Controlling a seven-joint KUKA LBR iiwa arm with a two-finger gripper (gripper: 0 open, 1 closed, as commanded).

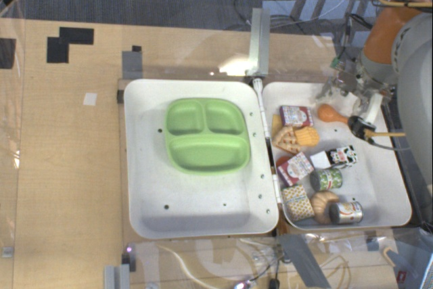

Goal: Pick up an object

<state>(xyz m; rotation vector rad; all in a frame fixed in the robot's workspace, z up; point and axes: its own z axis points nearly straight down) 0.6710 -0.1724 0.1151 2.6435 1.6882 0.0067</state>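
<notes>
Bins sat side by side on the surface (61, 166), and the end effector (355, 95) hung over the far right corner of the right bin (399, 203), below the arm's orange band (387, 27). Whether it was open or shut could not be told from this slanted view, and nothing could be seen held in it.

Just beside the end effector, toward the camera's left, lay an orange carrot-like toy (331, 114), close to the tool but not visibly gripped. Further left of it rested a small red-and-white packet (295, 116), with a yellow corn cob (306, 137) and a waffle-patterned wedge (285, 141) just below that. Nearer the camera from the end effector sat a black-and-white carton (342, 157), a green can (328, 180), a second red packet (293, 168), a checkered block (296, 202), a tan rounded piece (323, 199) and a dark-ended can (346, 212) lying on its side.

Well apart from the end effector, to the left, the left bin (145, 213) carried a green divided plate (206, 134), lying flat near its middle.
</notes>
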